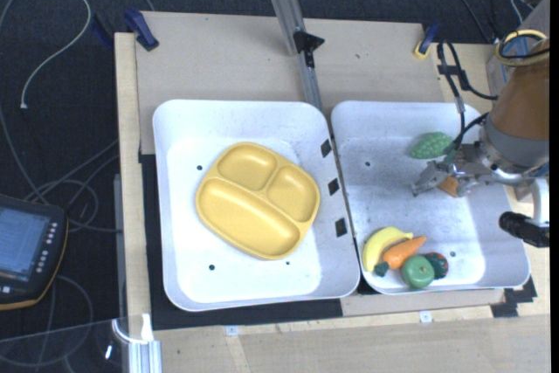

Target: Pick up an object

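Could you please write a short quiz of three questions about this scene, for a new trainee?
1. True or false: the yellow divided plate lies in the left bin.
2. Which item lies nearest the gripper? A) banana B) green leafy toy C) carrot
3. Name the round green item beside the carrot, in the right bin.

Key: 1 true; 2 B; 3 green apple.

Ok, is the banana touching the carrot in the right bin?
Touching. In the camera view the carrot lies against the banana, overlapping its lower curve with no white bin floor showing between them, near the front wall of the right bin.
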`<state>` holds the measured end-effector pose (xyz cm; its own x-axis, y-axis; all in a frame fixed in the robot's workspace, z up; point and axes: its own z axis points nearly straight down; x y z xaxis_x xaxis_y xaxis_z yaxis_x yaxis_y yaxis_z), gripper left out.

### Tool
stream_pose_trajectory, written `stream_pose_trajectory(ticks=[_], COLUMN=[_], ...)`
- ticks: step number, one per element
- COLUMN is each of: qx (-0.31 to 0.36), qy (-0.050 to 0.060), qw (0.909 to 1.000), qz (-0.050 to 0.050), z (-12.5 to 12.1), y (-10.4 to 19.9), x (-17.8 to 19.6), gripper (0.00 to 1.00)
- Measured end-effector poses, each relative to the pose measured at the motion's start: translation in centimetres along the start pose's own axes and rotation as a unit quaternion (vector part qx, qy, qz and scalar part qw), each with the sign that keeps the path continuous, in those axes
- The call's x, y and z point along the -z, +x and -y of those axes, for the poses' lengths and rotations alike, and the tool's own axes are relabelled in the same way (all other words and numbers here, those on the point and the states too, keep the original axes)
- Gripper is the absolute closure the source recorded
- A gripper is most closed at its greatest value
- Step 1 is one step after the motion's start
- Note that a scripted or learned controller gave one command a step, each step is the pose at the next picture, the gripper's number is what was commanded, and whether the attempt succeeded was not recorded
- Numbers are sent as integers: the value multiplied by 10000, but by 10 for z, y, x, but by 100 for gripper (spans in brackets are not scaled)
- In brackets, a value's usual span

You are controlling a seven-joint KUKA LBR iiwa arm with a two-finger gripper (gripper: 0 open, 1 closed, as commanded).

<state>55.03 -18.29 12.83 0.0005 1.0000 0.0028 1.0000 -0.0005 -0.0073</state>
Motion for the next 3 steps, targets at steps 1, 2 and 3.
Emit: stream_pose_trajectory(ticks=[1, 2, 3], qx=[4, 8, 11], qy=[-3, -37, -76], qw=[10000, 10000, 10000], qz=[-1, 3, 26], z=[1, -1, -4], y=[1, 1, 2], x=[-38, -24, 40], gripper=[0, 100, 100])
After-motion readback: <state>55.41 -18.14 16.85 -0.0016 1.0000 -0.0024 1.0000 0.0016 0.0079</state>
